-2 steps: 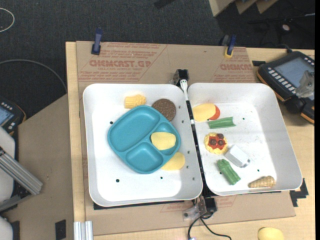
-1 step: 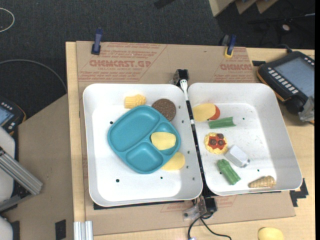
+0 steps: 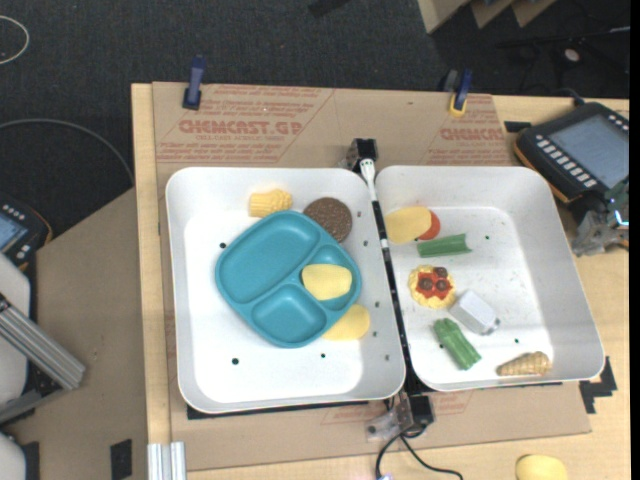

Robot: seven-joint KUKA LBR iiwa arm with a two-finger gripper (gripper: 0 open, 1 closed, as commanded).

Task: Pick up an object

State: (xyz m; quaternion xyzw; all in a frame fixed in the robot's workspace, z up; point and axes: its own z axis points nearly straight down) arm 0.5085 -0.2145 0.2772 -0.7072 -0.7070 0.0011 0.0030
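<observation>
Target for you: grey block (image 3: 475,312) in right bin (image 3: 560,228), standing apart from neighbours; tool state: cannot tell.

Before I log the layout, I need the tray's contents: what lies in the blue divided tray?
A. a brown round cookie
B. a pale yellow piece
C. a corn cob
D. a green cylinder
B: a pale yellow piece rests in one compartment of the blue divided tray.

The arm's pose and the claw's state cannot be told from this view.
</observation>
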